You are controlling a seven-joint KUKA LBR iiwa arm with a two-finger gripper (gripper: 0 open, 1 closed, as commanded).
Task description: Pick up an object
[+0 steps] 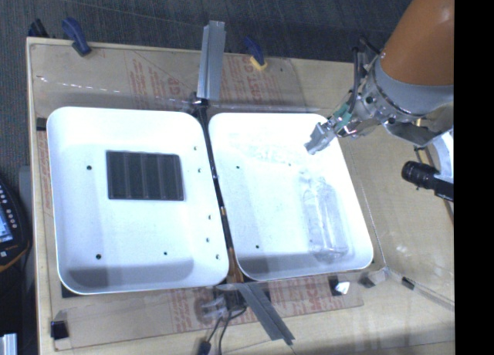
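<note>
Nearest the camera, grey metal brackets [258, 311] at the near edge of the bench pin the 2 bins against sliding. The clear, ribbed plastic bottle [323, 218] lies on its side in the right shallow white plastic bin [247, 214], toward its near-right corner, lengthwise near to far; it is nearly see-through against the glossy floor, so it probably rolls easily and offers little grip. In the left shallow white plastic bin [77, 214], a flat, dark grey rectangular pad with 4 ribbed panels [145, 175] rests toward the far side, well apart from the bottle. Farther back, the grey two-finger gripper [318, 140] hangs above the right bin's far-right area, away from the bottle; whether its pincer is apart or together, I cannot tell. Blue clamps [75, 35] at the far edge hold the bench board.
</note>
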